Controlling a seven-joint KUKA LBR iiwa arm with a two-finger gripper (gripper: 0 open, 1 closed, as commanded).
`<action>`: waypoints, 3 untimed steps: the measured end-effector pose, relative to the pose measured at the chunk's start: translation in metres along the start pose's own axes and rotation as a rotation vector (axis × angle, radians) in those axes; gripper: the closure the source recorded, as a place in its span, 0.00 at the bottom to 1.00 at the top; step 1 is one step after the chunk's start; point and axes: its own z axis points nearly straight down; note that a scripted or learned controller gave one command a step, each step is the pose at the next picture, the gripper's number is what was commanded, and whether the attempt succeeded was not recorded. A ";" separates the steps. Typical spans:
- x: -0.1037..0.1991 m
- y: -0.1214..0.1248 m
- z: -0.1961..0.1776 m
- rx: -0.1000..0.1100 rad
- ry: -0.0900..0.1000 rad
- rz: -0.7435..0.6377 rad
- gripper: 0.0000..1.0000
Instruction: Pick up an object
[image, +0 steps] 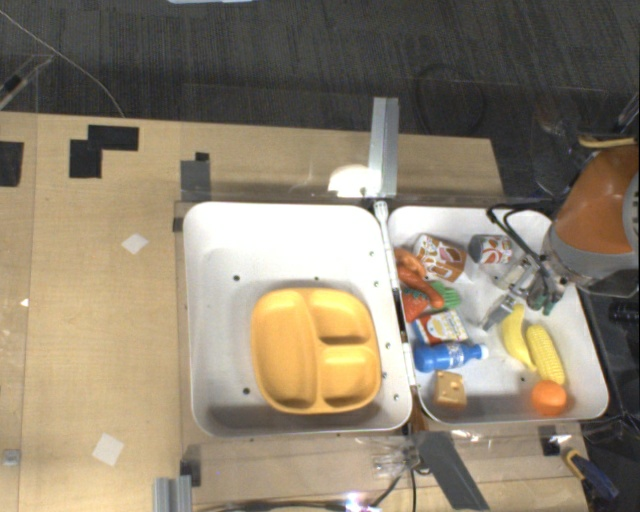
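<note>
Camera view: I cannot tell the state of the jaws (503, 308), which hang beside the banana (515, 338) and corn (545, 352), so crowding risks a glancing miss.

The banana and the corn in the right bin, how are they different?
The banana is smooth and plain yellow; the corn is bumpy with rows of kernels. The banana curves, while the corn is straight. The banana lies nearer the bin's middle; the corn lies on its outer side, closer to the orange. Both are yellow, long, and lie flat side by side below the gripper.
</note>
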 end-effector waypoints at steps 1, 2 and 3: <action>0.066 -0.068 -0.002 -0.002 -0.002 0.118 0.00; -0.002 -0.015 0.000 -0.002 0.000 0.455 0.00; 0.008 0.082 0.001 -0.002 0.003 0.695 0.00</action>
